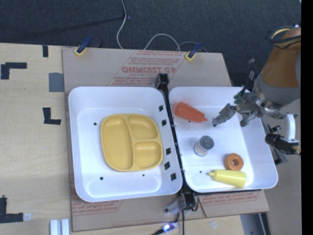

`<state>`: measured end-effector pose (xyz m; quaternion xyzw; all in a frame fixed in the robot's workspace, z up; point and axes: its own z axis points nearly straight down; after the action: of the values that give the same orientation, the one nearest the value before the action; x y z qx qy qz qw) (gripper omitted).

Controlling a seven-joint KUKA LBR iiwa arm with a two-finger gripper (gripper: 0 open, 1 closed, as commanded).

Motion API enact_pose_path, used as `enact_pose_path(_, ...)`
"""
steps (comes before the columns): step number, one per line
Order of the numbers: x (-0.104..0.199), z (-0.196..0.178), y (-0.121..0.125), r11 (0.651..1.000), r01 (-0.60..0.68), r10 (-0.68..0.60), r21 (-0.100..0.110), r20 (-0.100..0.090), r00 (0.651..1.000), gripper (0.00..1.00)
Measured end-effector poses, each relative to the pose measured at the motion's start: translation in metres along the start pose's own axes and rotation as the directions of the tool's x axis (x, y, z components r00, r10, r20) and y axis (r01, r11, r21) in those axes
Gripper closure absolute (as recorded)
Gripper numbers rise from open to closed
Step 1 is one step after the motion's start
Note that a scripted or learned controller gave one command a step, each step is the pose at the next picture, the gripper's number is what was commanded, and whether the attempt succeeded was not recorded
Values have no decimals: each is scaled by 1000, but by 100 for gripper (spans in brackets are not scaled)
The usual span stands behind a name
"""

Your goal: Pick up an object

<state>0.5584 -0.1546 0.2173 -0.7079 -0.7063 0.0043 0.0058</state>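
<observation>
Approach seems to be the step in hand: nothing is lifted yet. Gripper (234,116) hangs over the upper right part of the right bin (254,180), its two fingers spread apart with nothing between them, one tip (218,120) reaching toward nine o'clock.

Four candidates lie in that bin. An orange carrot-shaped toy (190,112) rests just beyond the left fingertip, at about nine o'clock from the gripper and apart from it. A small grey-capped can (203,145) on its side sits at seven o'clock, a little further off. An orange ring (234,161) lies at six o'clock, and a yellow squeeze bottle (228,177) lies just below it near the bin's front wall. The left bin (80,102) holds a yellow divided plate (131,142).

My judgement: the carrot is the nearest target. The next move calls for shifting toward nine o'clock, centring both fingers across its narrow width, descending, then closing.
</observation>
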Motion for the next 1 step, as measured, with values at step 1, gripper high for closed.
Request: enact_pose_path(1, 0, -7, 3, 1000, 4, -4, -12, 2, 1000, 0)
